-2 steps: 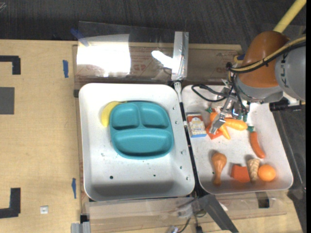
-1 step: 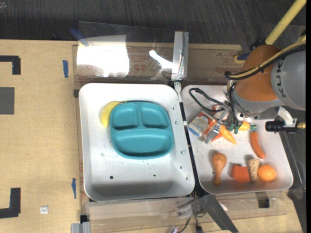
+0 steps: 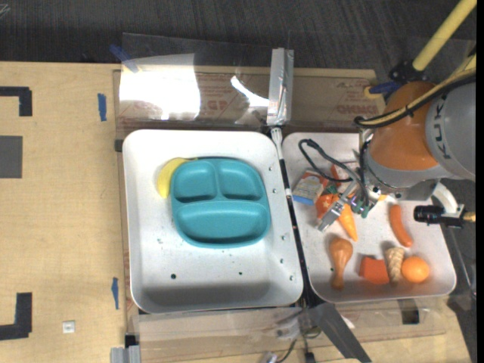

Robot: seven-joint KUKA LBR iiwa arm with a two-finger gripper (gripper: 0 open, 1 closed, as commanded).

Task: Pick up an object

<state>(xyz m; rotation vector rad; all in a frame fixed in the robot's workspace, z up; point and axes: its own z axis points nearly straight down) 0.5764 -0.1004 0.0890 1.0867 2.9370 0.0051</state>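
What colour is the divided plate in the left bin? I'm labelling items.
Teal, seen clearly in the camera view: the divided plate.

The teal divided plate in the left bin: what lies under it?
A yellow object pokes out from beneath the teal divided plate at its left edge. The plate covers the rest, so its shape stays unknown.

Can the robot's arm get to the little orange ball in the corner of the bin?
Probably yes. The orange ball sits uncovered near the right bin's front corner, touching only a tan piece beside it. The gripper hovers in that same bin, with nothing standing between them.
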